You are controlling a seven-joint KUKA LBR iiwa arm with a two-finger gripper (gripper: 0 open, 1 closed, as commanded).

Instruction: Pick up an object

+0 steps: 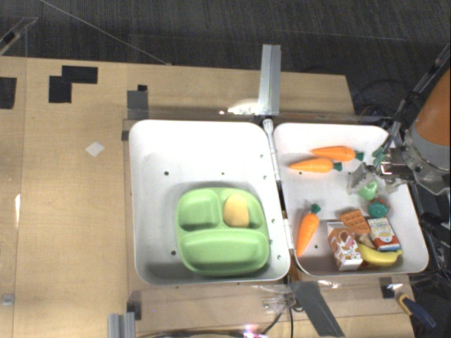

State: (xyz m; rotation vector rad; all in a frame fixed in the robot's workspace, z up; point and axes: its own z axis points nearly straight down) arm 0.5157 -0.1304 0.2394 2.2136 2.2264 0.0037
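1. Two white bins are seen side by side on the bench: the left bin [151, 189] and the right bin [296, 141].
2. The gripper [369, 169] is seen over the right bin, at about 3 o'clock in that bin, near its right wall.
3. Whether the gripper is released or clenched cannot be told, because it is small and blurry.
4. Nothing can be seen held in it for sure. A small green thing [368, 189] is seen right under it, but touching cannot be told.
5. Two carrots are laid across the bin at 12 o'clock: the upper carrot [332, 152] and the lower carrot [311, 165], close together.
6. A third carrot [306, 231] is laid near the left wall, at about 8 o'clock.
7. A crowd of toys is packed at 5 o'clock: a teal thing [378, 208], a waffle [355, 222], a red box [382, 234], a white box [344, 248] and a banana [378, 255].
8. Open white floor is left in the middle of the right bin, between the carrots and the crowd.
9. A green tray [218, 245] is set in the left bin at 5 o'clock, with a yellow ball [237, 210] in its upper right pocket.
10. Lots of bare floor is left in the top half of the left bin.
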